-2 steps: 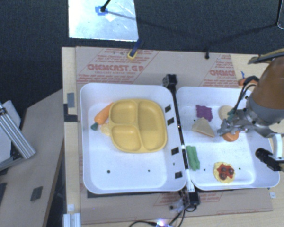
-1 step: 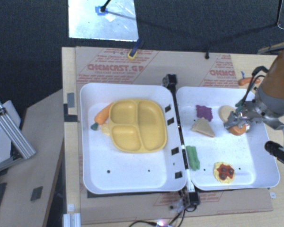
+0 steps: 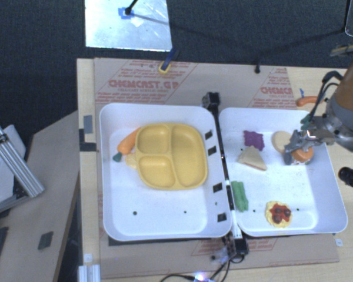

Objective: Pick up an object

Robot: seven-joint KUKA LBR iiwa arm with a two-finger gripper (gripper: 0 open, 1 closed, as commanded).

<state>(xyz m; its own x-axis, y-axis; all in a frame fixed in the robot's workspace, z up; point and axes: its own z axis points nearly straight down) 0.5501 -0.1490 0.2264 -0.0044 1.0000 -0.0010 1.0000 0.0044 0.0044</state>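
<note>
Camera view from above shows me the desk (image 3: 106, 84), a tan board printed with red lettering, carrying two shallow white bins side by side. I see the left bin (image 3: 159, 222) holding a yellow divided tray (image 3: 167, 155) with three compartments, tilted a little off square. Tucked against the tray's upper left corner lies a toy carrot (image 3: 127, 142), its orange body touching the tray rim and its green tip pointing toward the bin's left wall.

I see the right bin (image 3: 323, 198) with the small pieces scattered in it. My arm (image 3: 352, 107) reaches in from the right, grey with the orange band above the wrist, and hangs over the bin's upper right part. The claw (image 3: 297, 148) sits low there, right over an orange piece (image 3: 305, 155) near the bin's right side; I cannot tell how far it is spread or whether it has hold of that piece. Just left of the claw lies a pale round biscuit (image 3: 280, 140). Further left, a purple lump (image 3: 253, 139) rests just above a tan wedge (image 3: 252, 159). Near the left wall lies a green stick (image 3: 240, 195), and toward the front edge sits a small pizza round (image 3: 279, 214) with red topping.
</note>
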